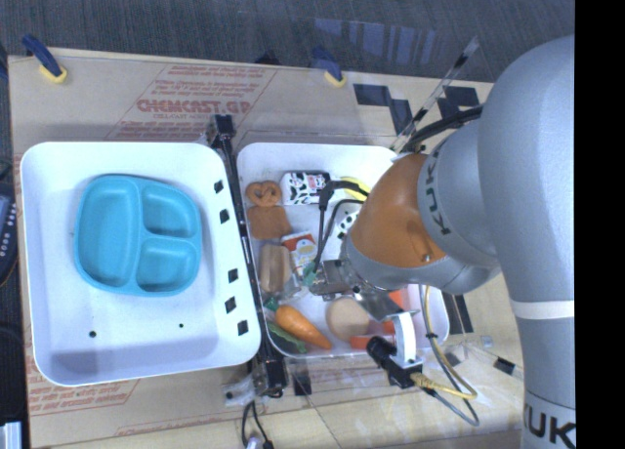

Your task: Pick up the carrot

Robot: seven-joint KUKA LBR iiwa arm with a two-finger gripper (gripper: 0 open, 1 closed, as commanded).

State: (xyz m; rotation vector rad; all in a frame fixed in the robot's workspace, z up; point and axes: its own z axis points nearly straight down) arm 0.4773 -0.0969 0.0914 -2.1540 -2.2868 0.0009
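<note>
The carrot (pixel 301 328), orange with a green end, lies at the near left of the right bin (pixel 256 159), pointing toward the bin's front edge. My gripper (pixel 332 287) hangs low in that bin, below the orange wrist band, just up and to the right of the carrot. The wrist hides most of the gripper. Nothing can be seen held in it.
The right bin also holds a brown bear-shaped toy (pixel 264 195), a black-and-white box (pixel 305 186), a tan bread-like piece (pixel 273 266), a beige round item (pixel 346 318) and a red piece (pixel 371 343). The left bin (pixel 59 340) holds a blue divided plate (pixel 137 234).
</note>
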